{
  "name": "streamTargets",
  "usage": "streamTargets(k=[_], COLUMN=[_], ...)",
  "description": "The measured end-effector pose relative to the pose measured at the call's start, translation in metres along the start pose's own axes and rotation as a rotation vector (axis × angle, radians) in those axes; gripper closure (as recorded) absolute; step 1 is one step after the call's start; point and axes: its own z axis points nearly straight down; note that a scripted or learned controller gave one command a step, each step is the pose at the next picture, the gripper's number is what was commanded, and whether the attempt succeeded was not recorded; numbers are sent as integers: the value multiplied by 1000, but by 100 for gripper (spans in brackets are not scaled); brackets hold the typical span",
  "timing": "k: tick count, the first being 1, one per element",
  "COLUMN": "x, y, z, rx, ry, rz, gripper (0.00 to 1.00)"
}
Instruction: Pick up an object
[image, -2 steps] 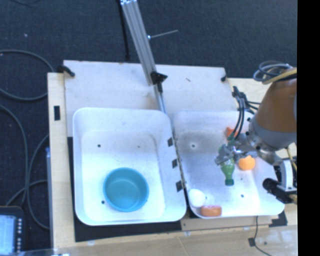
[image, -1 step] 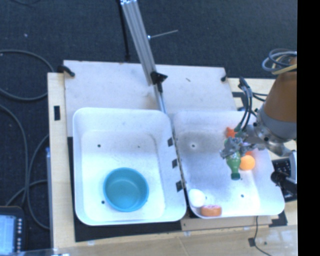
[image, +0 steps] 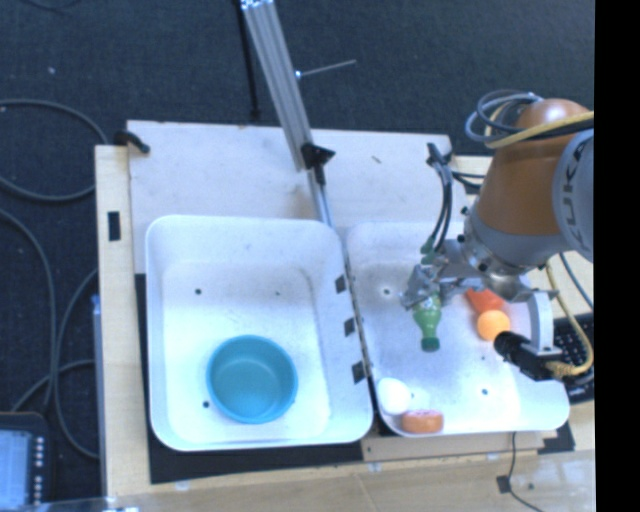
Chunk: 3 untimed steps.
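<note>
Camera view: tool (image: 428, 292) low in right bin (image: 520, 400), just above green bottle (image: 429, 327), at nine o'clock from orange ball (image: 492, 324); open or closed, cannot tell. Probably mid-approach; next, settling around bottle, closing, lifting

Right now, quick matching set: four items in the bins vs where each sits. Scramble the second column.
Items:
1. blue bowl
2. green bottle
3. white ball
4. orange ball

Places:
A. right bin, front left corner
B. left bin, front
C. right bin, right side, under the arm
D. right bin, middle, by the end effector

Pairs: 1-B, 2-D, 3-A, 4-C
</note>
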Motion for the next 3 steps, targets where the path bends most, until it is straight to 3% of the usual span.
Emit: streamTargets(k=[2, 3], x=[96, 151], y=[17, 26], z=[21, 7], rx=[7, 5], ry=[1, 4], rz=[0, -3], gripper=[100, 100])
